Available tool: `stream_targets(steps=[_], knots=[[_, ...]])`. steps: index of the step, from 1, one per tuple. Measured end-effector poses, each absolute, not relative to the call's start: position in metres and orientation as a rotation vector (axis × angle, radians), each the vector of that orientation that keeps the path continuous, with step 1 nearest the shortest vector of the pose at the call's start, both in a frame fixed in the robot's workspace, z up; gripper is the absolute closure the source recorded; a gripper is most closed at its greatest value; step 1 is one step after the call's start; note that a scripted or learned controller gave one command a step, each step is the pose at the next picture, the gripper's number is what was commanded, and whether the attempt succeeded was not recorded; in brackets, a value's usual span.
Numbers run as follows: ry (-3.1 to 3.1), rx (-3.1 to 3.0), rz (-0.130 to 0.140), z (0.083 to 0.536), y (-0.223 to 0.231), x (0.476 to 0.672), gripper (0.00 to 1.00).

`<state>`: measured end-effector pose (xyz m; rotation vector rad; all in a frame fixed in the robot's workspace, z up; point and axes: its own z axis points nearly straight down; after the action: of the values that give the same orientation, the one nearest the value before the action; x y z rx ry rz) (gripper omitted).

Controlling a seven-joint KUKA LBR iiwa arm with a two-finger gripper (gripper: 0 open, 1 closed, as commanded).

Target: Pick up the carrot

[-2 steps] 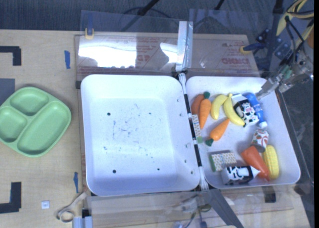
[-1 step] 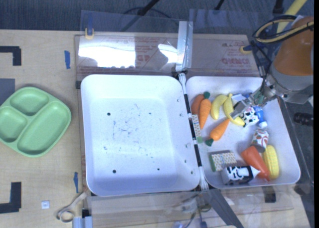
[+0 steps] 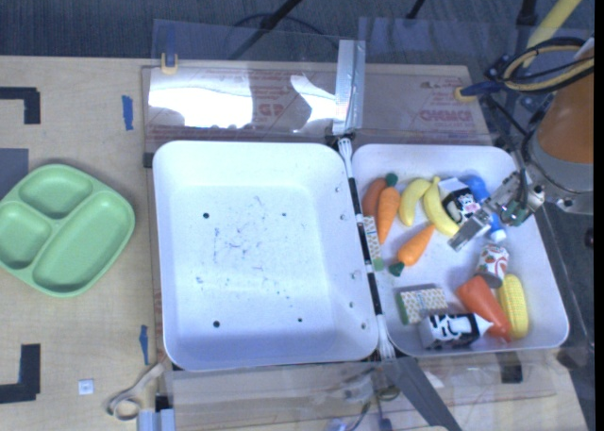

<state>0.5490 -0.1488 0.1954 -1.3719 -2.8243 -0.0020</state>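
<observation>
Carrots crowded in right bin, pincer low among the toys

Pincer [image 3: 477, 226] of the grey arm with orange band [image 3: 566, 137] sits low in the right shallow white bin [image 3: 552, 273], near its middle, metal tips beside the yellow plastic banana [image 3: 436, 207] and the black-and-white cow toy [image 3: 461, 203]. Nothing visibly between the tips; whether they stand apart or together I cannot tell (too small, blurred).

Several carrot-like pieces: small orange plastic carrot [image 3: 413, 245] lying slanted just left of the pincer, long orange carrot [image 3: 387, 214] along the left wall beside a darker orange-red piece [image 3: 374, 197], big orange-red cone-shaped carrot [image 3: 484, 302] near the front touching the yellow corn cob [image 3: 514, 302]. Small slanted one is likely the target, since it's nearest the tips.

Same bin also holds a second yellow banana [image 3: 413, 198], blue object [image 3: 475, 186], small red-white figure [image 3: 493, 259], patterned flat card [image 3: 422, 302], second black-and-white toy [image 3: 453, 325]. Clutter means a neighbour could get nudged or grabbed instead.

Left shallow white bin [image 3: 170, 231] has only faint scribble marks. Green three-compartment plastic plate [image 3: 19, 198] rests on the wooden worktop [image 3: 75, 118], well apart from both bins.
</observation>
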Motion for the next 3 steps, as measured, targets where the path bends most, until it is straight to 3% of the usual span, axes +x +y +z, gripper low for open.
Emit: stream_targets(steps=[1, 2, 3], knots=[[-3.017, -0.883, -0.004, 0.166, -0.108, 0.582, 0.00], [-2.966, -1.080, -0.008, 0.096, -0.106, 0.533, 0.00], [-3.126, -0.397, -0.003, 0.086, -0.110, 0.621, 0.00]])
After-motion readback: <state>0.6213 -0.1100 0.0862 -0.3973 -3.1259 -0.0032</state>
